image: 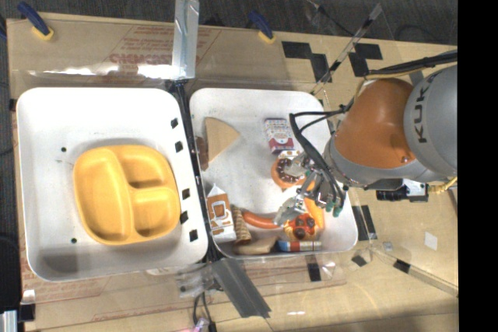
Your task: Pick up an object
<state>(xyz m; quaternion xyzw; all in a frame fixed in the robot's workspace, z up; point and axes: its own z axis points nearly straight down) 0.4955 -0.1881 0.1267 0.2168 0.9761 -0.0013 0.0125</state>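
Light is even and fairly bright, falling from overhead. Well left of the jaws, the white bin (39,167) shows a soft grey shadow in its near corner and the yellow tray (124,193) a mild sheen. The cardboard bench (233,43) beyond carries pale glare on its tape. Focus is slightly soft throughout, with fine detail grainy.

Overhead fixed camera, slanted, both bins (31,167)
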